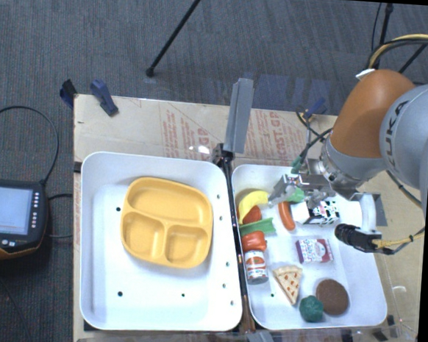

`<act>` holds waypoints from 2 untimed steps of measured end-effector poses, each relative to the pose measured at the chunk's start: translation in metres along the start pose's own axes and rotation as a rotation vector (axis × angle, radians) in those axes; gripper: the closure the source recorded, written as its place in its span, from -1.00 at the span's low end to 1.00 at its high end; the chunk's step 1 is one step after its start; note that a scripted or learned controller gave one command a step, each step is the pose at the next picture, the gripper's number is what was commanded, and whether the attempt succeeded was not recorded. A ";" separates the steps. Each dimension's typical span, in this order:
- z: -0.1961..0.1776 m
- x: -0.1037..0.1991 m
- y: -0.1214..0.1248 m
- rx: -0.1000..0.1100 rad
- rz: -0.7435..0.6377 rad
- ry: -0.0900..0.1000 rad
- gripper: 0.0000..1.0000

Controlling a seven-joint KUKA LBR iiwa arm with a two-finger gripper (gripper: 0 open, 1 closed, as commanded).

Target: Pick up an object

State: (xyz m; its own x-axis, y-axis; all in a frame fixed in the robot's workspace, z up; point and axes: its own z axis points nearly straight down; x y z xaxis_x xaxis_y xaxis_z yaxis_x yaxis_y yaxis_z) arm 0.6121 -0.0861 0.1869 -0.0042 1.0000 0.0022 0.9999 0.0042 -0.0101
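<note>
My gripper [292, 193] hangs low over the back of the right bin [368, 278], reaching in from the right. Just below it lies a red sausage [286, 216], and a cow-patterned carton [324, 211] sits close to its right. A yellow banana [250, 201] lies to its left by the bin wall. I see nothing held in the gripper. Further forward in the same bin lie a red packet [313, 250], a pizza slice [288, 283], a brown cookie [332, 296] and a green broccoli [311, 308].
Along the right bin's left wall lie a green piece [258, 225], a red pepper [253, 241] and a small can [255, 266]. The left bin [102, 283] holds a yellow divided tray [168, 222]. A grey post [238, 120] stands behind the bins.
</note>
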 end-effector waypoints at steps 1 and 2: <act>0.004 -0.024 0.007 -0.004 -0.274 -0.002 -1.00; 0.100 -0.017 0.033 -0.003 -0.332 0.000 -1.00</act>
State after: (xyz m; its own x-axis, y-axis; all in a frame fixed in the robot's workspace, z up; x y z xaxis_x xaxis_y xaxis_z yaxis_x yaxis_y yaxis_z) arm 0.6437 -0.1027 0.0865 -0.3299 0.9440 0.0050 0.9440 0.3299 -0.0059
